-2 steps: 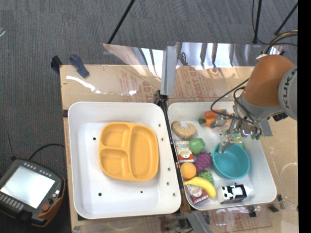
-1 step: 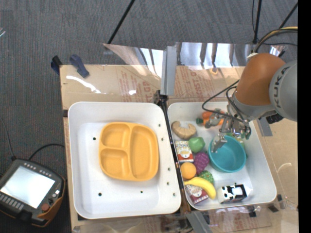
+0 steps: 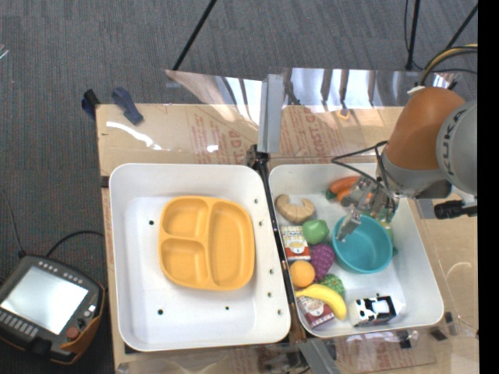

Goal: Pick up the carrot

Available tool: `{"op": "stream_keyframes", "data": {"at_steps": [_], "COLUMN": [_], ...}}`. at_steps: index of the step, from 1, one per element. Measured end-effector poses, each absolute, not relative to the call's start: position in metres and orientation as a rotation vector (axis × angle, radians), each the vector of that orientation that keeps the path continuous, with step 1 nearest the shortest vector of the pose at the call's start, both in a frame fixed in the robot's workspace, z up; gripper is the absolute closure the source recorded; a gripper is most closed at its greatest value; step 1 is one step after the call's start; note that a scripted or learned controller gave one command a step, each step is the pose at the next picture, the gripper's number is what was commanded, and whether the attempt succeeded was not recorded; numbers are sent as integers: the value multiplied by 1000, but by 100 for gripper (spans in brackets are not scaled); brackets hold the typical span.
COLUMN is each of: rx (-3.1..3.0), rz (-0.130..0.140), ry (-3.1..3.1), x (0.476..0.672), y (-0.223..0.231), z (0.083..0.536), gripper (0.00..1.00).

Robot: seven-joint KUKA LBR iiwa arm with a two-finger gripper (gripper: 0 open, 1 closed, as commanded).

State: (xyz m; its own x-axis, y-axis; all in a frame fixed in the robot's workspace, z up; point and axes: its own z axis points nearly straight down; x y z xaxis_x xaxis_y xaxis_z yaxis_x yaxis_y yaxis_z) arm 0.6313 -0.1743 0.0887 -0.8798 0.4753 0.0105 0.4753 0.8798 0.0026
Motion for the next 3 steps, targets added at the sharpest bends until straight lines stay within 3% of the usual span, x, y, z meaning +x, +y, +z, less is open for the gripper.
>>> {"op": "stream_keyframes", "data": {"at_steps": [1, 2, 3], "rx": [-762, -1127, -1124], "rz": [3, -1, -1], "ry": [-3056, -2933, -2933], "x": [635, 565, 565], "y": [-176, -211, -211], "z": [102, 122, 121], "gripper": [100, 100, 0]}}
